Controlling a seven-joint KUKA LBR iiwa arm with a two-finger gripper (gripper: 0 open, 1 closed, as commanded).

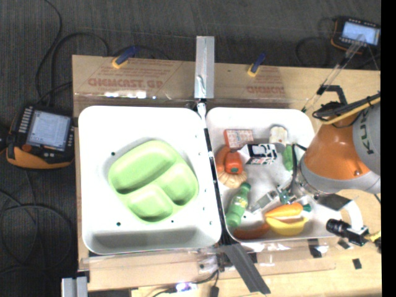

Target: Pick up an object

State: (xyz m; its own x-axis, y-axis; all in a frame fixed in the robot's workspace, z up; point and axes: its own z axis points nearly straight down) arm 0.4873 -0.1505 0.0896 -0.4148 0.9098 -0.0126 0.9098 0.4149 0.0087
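over the right bin (216,124), the grey arm with its orange band (327,155) reaches in from the right, its wrist low above the clutter. gripper (286,196) sits among the objects near the bin's front right; whether it is wide, narrow or holding anything cannot be told, since the wrist hides it. candidate objects, all in this bin: a green bottle (237,205) lying tilted near the divider, an orange carrot-like toy (232,163) just behind it, a yellow and orange toy (286,218) at the front, just beside the gripper, a small black and white box (261,153) and a red-printed packet (238,136) towards the back. left bin (93,184) holds 1 green divided tray (153,179).

judged advice for the step: the items lie crowded and touching, so 1 target should be isolated, probably the yellow and orange toy nearest the tool. closing squarely across its narrow axis, then lifting straight up, should limit dragging of neighbours.
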